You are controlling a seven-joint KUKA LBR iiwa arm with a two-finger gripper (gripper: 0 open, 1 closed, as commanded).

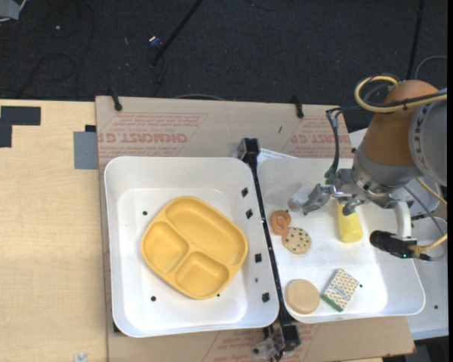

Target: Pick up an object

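Dark carpeted floor with loose cables fills the upper part of the camera view; below it sits a pale wooden bench (pixel 38 232) bearing a sheet of printed cardboard (pixel 181 127), on which two shallow white bins rest side by side.

Left bin (pixel 121 179): holds one yellow divided tray (pixel 194 246) with three compartments, lying flat and turned at an angle, well apart from the bin walls.

Right bin (pixel 408 292): holds several small items.
- Yellow block (pixel 349 225), upright-looking, in the upper middle of the bin, directly below the arm's wrist.
- Orange spiral piece (pixel 280 221), just beside the black divider (pixel 260 225) between the bins.
- Speckled cookie (pixel 297 240), touching or nearly touching the spiral piece on its lower right.
- Tan round disc (pixel 303 296), near the bin's lower left corner.
- Green-and-white patterned box (pixel 340 289), tilted, just beside the disc.

Arm (pixel 400 142): grey with orange band, reaching in from the right over the right bin, looped with yellow cable. Gripper (pixel 340 194): low over the bin, a grey finger-like part extending left toward the spiral piece. Whether it is parted or closed cannot be told; nothing can be confirmed as held. The yellow block is the nearest item, partly crowded by the wrist hardware above it; cookie and spiral piece lie nearby to the left.
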